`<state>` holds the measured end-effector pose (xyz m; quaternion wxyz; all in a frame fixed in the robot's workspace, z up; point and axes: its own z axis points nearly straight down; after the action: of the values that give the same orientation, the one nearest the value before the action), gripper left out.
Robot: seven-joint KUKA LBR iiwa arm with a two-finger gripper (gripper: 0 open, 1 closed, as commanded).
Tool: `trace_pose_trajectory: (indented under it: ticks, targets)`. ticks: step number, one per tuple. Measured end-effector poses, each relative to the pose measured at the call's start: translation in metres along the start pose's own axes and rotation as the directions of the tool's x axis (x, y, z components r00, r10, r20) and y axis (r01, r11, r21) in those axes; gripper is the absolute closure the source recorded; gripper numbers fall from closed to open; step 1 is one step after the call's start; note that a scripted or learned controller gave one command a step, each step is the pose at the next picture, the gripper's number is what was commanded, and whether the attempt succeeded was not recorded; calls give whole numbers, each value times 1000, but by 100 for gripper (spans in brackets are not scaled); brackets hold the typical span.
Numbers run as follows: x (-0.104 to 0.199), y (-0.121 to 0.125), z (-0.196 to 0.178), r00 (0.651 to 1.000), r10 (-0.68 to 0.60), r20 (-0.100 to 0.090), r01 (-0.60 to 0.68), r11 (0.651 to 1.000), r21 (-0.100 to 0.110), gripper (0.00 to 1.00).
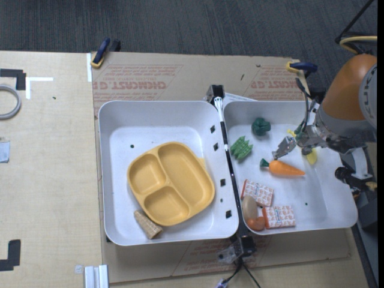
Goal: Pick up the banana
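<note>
— Where's the banana (310, 156)?
— Just right of the fingers (285, 148), mostly hidden under the wrist, in the right bin (336, 212).
— Fingers?
— Slightly parted, holding nothing, above the carrot (286, 169).

In the left bin (111, 179) you see a yellow divided plate (171, 183) and a bread piece (147, 225). The right bin (336, 218) holds a carrot (286, 169), two green vegetables (242, 148) and two red-and-white packets (257, 192).
</note>
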<state>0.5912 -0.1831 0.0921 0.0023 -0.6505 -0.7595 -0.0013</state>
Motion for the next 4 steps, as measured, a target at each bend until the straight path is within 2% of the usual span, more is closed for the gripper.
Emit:
trace_pose_trajectory:
  ticks: [1, 2, 3, 4]
  targets:
    - [-29, 20, 0, 959, -281, -19, 281, 960, -4, 0]
    - [-34, 42, 1, 866, -500, -17, 501, 866, 13, 0]
    - [-24, 52, 2, 815, -580, -17, 580, 814, 16, 0]
    - [1, 57, -1, 870, -492, 6, 492, 870, 1, 0]
